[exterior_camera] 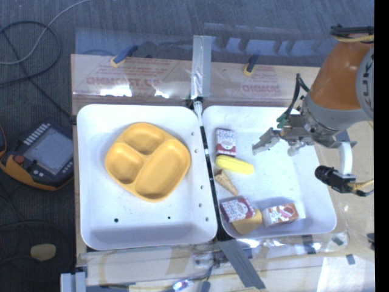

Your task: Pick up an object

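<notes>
Yellow corn cob (234,165) in right bin (316,221), arm's spread, unladen pincer (277,145) slanted above, well apart.

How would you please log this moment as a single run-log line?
phase: approach | gripper: open, nothing held, above right bin | nearest: yellow corn | left bin: yellow divided plate

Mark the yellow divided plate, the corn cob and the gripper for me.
yellow divided plate (148,160): camera view, middle ridge between its compartments.
corn cob (235,165): camera view, middle of the cob.
gripper (279,143): camera view, midway between its fingertips.
</notes>
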Tool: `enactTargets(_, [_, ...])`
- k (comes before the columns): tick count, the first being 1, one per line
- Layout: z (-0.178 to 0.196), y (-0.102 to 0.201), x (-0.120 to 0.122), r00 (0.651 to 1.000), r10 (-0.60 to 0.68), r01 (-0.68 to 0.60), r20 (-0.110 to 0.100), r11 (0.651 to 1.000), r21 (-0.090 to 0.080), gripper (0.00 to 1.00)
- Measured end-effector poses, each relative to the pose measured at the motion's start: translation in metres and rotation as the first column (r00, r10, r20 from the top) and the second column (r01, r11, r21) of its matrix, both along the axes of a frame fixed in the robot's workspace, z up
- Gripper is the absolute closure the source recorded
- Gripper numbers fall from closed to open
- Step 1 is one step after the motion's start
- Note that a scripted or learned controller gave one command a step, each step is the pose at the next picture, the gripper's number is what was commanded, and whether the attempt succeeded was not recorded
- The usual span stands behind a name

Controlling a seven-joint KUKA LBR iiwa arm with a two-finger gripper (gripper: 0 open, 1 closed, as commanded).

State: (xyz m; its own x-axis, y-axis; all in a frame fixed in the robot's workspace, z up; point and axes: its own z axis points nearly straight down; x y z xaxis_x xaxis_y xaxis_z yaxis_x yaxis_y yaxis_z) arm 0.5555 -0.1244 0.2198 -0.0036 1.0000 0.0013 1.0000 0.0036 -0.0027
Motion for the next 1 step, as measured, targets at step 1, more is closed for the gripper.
enactTargets(1, [-0.1069,0.0016,0.0264,0.997,0.064,-0.064,0.036,0.998,-0.009,0.0])
